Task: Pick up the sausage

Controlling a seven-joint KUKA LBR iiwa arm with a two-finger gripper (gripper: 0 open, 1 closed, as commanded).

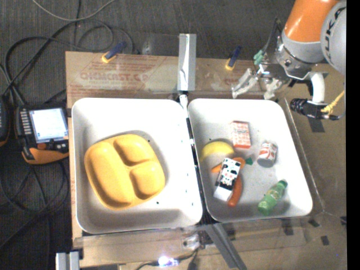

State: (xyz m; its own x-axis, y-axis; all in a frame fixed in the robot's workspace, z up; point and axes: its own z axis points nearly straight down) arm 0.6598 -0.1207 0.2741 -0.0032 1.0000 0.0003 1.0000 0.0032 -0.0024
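Note:
The sausage (235, 193) is an orange-red link in the lower middle of the right bin (292, 151). A black-and-white carton (227, 174) lies across its middle, so just its two ends show. My gripper (257, 88) hangs above the far rim of the right bin, well behind the sausage and apart from everything in the bin. Its pale fingers (242, 88) stand spread, with nothing between them.
In the right bin, around the sausage, lie a yellow lemon (217, 148), a pink box (241, 134), a small can (267, 153) and a green bottle (273, 197). The left bin (84, 111) holds a yellow divided plate (125, 169). A handheld screen (44, 125) lies left of the bench.

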